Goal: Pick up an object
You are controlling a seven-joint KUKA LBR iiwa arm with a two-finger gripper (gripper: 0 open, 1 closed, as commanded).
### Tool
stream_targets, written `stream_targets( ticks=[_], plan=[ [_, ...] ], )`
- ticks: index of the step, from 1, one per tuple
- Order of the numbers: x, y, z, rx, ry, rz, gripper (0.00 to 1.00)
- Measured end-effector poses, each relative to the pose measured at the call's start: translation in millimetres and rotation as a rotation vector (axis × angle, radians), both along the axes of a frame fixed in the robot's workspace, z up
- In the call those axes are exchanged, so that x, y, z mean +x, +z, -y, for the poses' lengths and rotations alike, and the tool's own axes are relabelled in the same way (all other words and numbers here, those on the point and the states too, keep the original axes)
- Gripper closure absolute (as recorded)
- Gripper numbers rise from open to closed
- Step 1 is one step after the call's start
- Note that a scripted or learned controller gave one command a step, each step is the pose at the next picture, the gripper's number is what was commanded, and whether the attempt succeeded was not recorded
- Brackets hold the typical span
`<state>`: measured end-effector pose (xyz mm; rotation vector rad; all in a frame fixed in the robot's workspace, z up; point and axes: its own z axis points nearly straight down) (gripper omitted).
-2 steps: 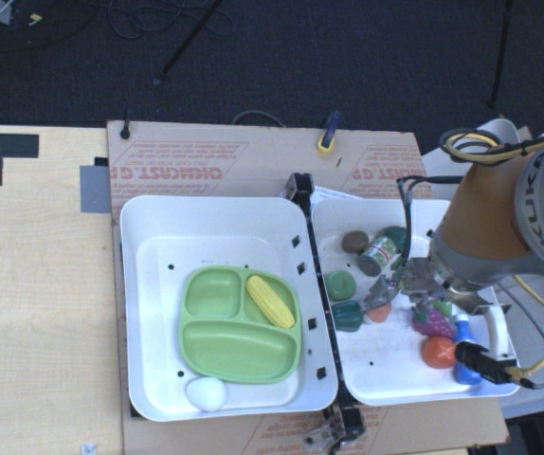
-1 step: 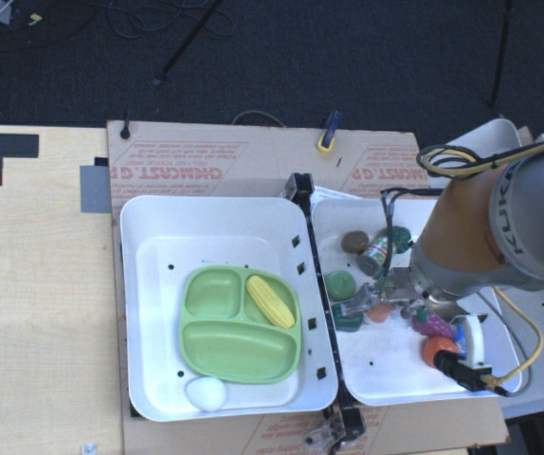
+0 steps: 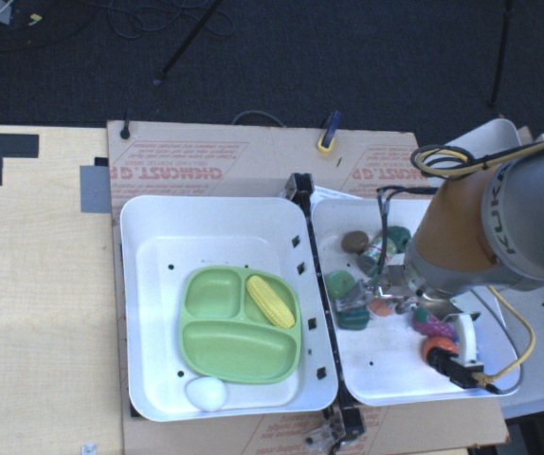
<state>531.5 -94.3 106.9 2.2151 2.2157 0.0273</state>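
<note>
Toys [image 3: 353,297] heaped in right bin [image 3: 395,387], by the divider | gripper [image 3: 378,297] low over the heap, green toy just to its left | grip state: cannot tell, arm [image 3: 471,230] hides it | nothing visibly held

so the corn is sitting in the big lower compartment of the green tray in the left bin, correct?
Not quite. The corn lies in the upper right small compartment of the green tray, not the big lower one, which has nothing in it. The camera view shows this. The rest holds: the tray sits in the left bin.
</note>
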Motion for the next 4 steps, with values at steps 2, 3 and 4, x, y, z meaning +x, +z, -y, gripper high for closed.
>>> stream_targets(
  ticks=[2,3,4],
  plan=[
    [-1.8,73.6,2.1,-0.007,0.000,-0.016,1.00],
    [-0.9,123.6,3.0,-0.006,0.000,-0.016,1.00],
    [1.3,112.4,-52.9,-0.004,0.004,-0.022,1.00]
  ],
)
